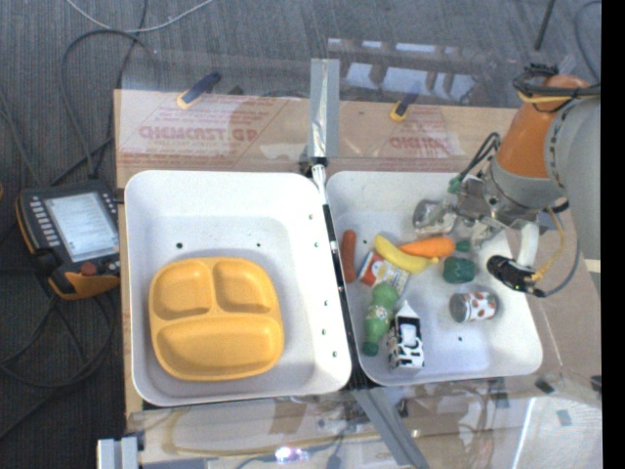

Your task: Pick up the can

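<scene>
Grey carpet around your bench. Your gripper hangs over the right bin's far side; jaw spread can't be told from this angle, nothing visibly between them. Carrot and banana lie just beside it. Can lies nearer you, apart. Yellow tray occupies the left bin.

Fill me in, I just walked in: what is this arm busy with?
The arm's gripper hangs low over the back of the right bin, above the carrot and banana. The can it should pick up lies untouched on its side nearer the front. A yellow tray sits in the left bin.
</scene>
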You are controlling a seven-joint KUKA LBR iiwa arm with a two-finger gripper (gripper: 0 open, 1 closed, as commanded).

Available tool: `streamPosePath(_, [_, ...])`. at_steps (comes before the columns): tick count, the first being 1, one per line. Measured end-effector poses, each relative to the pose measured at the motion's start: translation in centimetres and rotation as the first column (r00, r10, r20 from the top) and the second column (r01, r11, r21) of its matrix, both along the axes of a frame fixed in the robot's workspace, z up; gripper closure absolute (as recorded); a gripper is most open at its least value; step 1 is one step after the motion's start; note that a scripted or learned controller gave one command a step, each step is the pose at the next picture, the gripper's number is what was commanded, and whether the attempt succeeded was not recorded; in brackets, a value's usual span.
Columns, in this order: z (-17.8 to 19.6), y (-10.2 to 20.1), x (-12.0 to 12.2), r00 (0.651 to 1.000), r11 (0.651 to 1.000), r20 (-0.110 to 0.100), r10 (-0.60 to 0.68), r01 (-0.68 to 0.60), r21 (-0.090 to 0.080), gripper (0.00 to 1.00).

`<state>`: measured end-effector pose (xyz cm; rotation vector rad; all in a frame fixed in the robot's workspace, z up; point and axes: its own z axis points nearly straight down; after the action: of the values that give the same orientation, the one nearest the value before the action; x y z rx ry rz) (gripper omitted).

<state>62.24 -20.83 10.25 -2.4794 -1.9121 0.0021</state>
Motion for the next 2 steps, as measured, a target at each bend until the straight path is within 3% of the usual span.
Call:
streamPosePath(1, [4.3, -0.1, -12.5, 0.990, 0.990, 0.005, 0.140, -0.140, -0.005, 0.00])
streamPosePath(2, [-1.2, 0.2, -13.2, 0.991, 0.991, 0.018, 0.130, -0.130, 0.002, 0.00])
